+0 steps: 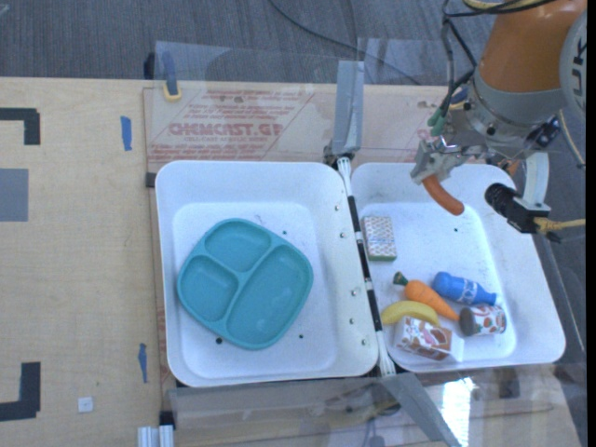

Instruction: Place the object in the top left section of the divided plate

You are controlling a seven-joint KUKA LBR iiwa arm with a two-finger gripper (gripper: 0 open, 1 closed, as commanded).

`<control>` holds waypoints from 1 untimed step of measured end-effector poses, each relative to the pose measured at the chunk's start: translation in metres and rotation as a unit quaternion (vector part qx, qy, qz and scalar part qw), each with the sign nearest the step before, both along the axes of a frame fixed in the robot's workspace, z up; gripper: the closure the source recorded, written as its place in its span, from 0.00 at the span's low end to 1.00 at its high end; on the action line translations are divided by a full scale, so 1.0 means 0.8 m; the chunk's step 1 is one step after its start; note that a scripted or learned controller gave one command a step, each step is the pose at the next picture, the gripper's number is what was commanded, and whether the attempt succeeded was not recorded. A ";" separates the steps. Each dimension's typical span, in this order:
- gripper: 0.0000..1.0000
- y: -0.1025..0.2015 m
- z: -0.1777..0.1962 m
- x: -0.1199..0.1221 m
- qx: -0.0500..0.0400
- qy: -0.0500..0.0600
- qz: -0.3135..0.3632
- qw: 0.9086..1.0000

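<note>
Overhead, the grey arm with its orange band (535, 26) was seen reaching in from the right, its two-finger gripper (436, 168) hanging above the far edge of the right shallow white bin (549, 329). A small reddish-orange sausage-shaped object (443, 195) was seen pinched at its upper end between the fingers, the rest of it slanting down and to the right, clear of the bin floor as far as could be judged. The pincer was thus drawn narrow about that piece.

In the left shallow white bin (177, 189) a teal divided plastic plate (246, 282) was laid, turned at an angle, with one large section and two smaller ones; nothing was seen lying in any of them. The plate was well apart from the gripper, with the ridge between the two bins lying between them.

On the floor of the right bin several other items were seen. A small rectangular patterned packet (379, 237) lay close to the dividing ridge. Nearer the front edge a toy carrot (426, 294) was placed just beside a blue bottle-shaped toy (463, 289), and a yellow toy banana (407, 312) was found touching a red and white carton (426, 339). A small brown and white can (482, 321) lay on its side just beside the carton.

Behind the bins a sheet of printed cardboard (233, 124) was laid on the wooden bench (74, 296).
</note>
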State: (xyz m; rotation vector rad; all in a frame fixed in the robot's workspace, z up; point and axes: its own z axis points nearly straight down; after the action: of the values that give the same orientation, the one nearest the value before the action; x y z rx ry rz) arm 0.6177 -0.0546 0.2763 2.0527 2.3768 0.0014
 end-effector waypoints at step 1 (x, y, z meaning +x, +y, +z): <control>1.00 0.114 -0.019 -0.010 0.000 0.001 -0.051 0.999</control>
State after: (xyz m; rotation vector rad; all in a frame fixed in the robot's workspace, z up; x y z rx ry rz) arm 0.6095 0.0363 0.2609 2.1725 2.2712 -0.0010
